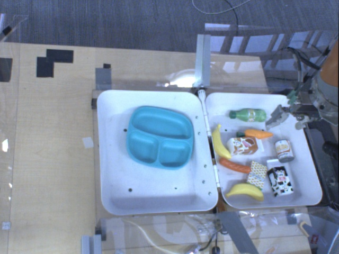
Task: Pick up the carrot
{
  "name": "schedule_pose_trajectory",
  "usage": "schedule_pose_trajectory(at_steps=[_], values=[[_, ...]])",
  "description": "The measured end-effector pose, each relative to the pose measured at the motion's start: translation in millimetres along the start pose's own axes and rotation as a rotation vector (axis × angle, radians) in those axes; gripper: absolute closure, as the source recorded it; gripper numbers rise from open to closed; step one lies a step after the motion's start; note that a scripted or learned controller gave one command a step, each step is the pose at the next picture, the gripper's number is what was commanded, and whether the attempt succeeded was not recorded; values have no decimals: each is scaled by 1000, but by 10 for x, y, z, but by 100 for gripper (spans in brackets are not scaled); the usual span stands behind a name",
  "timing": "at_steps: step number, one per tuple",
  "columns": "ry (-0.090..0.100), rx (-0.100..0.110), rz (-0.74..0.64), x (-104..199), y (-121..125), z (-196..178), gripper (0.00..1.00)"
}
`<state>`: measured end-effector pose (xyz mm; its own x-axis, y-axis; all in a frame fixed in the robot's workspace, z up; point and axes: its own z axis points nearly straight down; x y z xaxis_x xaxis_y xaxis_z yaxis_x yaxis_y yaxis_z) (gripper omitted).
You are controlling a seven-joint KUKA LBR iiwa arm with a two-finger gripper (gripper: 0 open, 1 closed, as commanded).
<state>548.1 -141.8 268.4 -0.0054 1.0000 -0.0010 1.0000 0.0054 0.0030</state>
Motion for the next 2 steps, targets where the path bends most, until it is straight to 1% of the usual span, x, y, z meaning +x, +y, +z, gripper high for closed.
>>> schedule_pose_trajectory(at_steps=[1, 2], values=[[0, 2, 49, -291, 739, 1207, 0], [-1, -3, -6, 36, 1090, 1502, 0]])
